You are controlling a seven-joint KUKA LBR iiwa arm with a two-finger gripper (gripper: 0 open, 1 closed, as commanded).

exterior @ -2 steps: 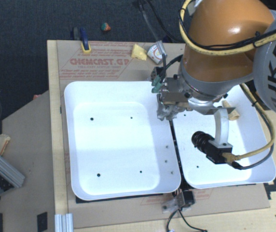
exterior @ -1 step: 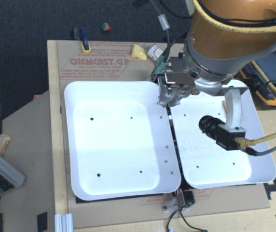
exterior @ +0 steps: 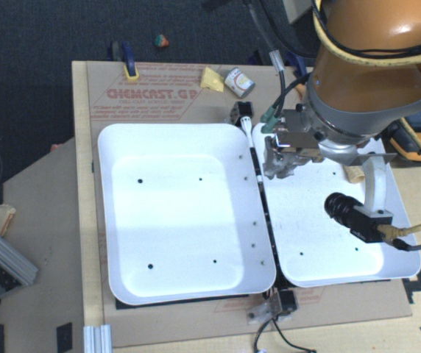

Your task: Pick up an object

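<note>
We find the left bin (exterior: 181, 226) and right bin (exterior: 306, 248) side by side on the bench (exterior: 151, 94). Behind them a wedge (exterior: 212, 79) lies just left of a box (exterior: 238, 83). A block (exterior: 354, 173) lies in the right bin's far right.

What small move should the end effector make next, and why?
Probably shift the end effector rightward in view across the right bin, over the small tan piece. It hangs by that bin's inner rim, apart from that piece, the one loose thing I can see in the bins.
</note>
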